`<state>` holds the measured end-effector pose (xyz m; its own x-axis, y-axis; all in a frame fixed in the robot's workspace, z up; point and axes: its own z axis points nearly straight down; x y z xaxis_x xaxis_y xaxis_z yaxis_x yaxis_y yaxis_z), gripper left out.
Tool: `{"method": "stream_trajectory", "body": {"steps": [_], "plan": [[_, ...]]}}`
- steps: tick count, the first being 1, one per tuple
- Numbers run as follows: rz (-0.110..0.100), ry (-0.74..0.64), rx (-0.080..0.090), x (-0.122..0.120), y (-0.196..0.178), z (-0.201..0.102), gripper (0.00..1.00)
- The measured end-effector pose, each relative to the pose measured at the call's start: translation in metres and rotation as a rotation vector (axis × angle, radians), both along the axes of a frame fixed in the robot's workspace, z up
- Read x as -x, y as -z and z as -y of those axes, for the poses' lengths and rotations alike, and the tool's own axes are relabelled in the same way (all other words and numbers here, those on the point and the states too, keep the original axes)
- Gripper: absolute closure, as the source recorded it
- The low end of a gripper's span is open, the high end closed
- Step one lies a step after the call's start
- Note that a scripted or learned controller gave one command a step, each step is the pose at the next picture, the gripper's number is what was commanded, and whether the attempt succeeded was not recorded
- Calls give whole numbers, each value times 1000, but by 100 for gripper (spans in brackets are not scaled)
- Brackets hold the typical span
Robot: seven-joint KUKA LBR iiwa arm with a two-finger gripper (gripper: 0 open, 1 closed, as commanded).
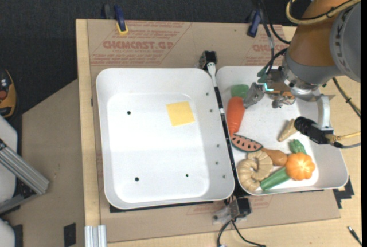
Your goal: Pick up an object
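Two white bins sit side by side on the bench. The left bin (114, 125) contains one flat yellow square (180, 113), lying in its far half, right of centre.

The right bin (332, 174) contains the candidate objects. An orange carrot (234, 114) lies lengthwise along the left wall. A green piece (239, 90) lies just beyond the carrot's far end. A watermelon slice (246, 143) lies near the carrot's near end. In the near part of the bin you will find a tan coiled pastry (254, 166), a green vegetable (276, 177) beside it, and an orange fruit (300, 165) to the right. These three are close together, and the green vegetable touches the fruit. A small tan piece (286, 131) lies further back, next to a black fitting (310, 128) of the arm.

The gripper (268, 93) sits over the far part of the right bin, right of the green piece. No object is visible between its fingers. You cannot tell from this angle whether the fingers are spread or pressed together.
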<state>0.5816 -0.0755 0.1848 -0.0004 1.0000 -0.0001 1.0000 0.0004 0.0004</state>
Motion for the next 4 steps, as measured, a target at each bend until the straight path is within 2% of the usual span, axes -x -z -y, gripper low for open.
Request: {"method": "stream_trajectory", "body": {"steps": [1,2,3,4], "plan": [[2,3,-3,-5,85,21,0],[10,-4,1,-34,-6,-9,0],[-8,4,-1,-34,106,17,0],[2,1,1,-36,89,16,100]]}}
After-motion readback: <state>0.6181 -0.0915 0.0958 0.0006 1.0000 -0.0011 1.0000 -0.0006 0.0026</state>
